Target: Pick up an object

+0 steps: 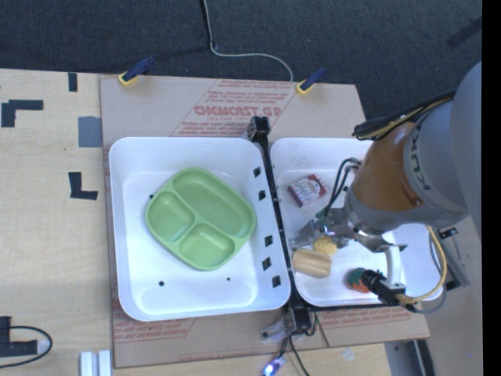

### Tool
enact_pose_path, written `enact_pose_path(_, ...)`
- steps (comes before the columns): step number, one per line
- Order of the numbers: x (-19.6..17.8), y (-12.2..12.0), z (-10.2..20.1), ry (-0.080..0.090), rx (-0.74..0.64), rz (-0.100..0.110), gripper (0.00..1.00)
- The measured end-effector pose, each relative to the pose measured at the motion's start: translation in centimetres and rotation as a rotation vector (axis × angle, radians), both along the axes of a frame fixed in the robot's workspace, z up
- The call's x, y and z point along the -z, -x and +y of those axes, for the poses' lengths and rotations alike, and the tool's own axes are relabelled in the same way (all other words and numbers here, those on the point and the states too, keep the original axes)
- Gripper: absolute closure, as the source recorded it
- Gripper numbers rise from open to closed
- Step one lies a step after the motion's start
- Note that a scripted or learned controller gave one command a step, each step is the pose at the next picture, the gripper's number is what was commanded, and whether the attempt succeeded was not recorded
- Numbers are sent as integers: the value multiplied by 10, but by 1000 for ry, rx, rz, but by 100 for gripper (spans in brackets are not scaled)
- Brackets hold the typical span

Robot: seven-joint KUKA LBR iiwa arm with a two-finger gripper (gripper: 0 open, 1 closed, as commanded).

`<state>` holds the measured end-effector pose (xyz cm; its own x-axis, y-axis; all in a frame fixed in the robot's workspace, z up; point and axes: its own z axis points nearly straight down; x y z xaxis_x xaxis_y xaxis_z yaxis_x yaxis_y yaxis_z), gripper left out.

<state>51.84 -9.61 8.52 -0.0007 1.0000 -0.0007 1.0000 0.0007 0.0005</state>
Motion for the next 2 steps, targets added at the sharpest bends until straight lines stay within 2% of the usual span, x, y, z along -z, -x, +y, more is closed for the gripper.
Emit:
enact_pose_path(1, -9, -1, -1, 1, 0, 1, 100)
enact_pose_path(2, -105, -61, 65, -2, -9, -11, 100)
